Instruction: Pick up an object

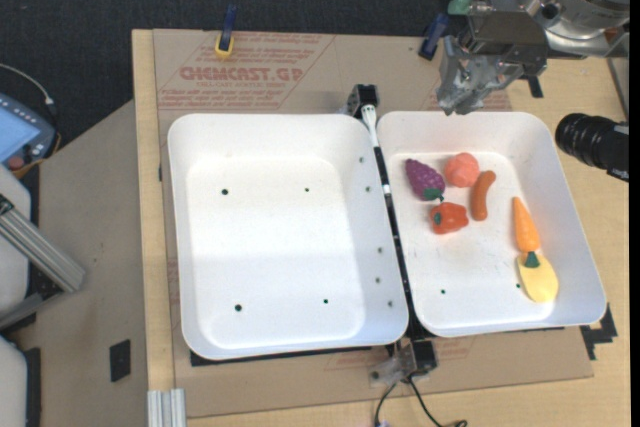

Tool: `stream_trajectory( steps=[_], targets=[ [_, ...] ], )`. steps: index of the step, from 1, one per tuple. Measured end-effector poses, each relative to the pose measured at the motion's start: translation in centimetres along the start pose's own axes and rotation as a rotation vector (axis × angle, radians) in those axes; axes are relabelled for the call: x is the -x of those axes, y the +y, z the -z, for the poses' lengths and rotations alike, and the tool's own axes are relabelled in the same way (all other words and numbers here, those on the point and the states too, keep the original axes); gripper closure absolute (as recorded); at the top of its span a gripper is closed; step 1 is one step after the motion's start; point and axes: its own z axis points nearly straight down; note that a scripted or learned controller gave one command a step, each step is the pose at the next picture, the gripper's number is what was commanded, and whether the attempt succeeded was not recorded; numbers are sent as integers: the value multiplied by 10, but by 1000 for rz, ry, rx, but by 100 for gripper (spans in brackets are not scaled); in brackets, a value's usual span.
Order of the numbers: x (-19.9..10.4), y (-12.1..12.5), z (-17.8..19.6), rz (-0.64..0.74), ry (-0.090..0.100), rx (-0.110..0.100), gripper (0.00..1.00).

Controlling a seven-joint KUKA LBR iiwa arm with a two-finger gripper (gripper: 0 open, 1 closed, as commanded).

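Observation:
Several toy foods lie in the right bin (560,295): a purple grape bunch (424,178), a pink-orange round fruit (461,169), a reddish sausage (482,194), a red pepper (449,217), an orange carrot (525,224) and a yellow pear-like piece (538,279). My gripper (466,96) hangs above the far rim of the right bin, behind the round fruit, well above the objects. Nothing shows between its fingers.
The left bin (200,315) sits beside the right one on a cardboard sheet (250,70). A black clip (362,99) stands at the far junction of the bins. A black cylinder (597,142) pokes in at the right edge.

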Motion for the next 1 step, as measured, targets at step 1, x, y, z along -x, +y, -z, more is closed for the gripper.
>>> stream_trajectory(
  steps=[1],
  targets=[
    [3, 0, 0, -2, 0, 0, 100]
  ],
)
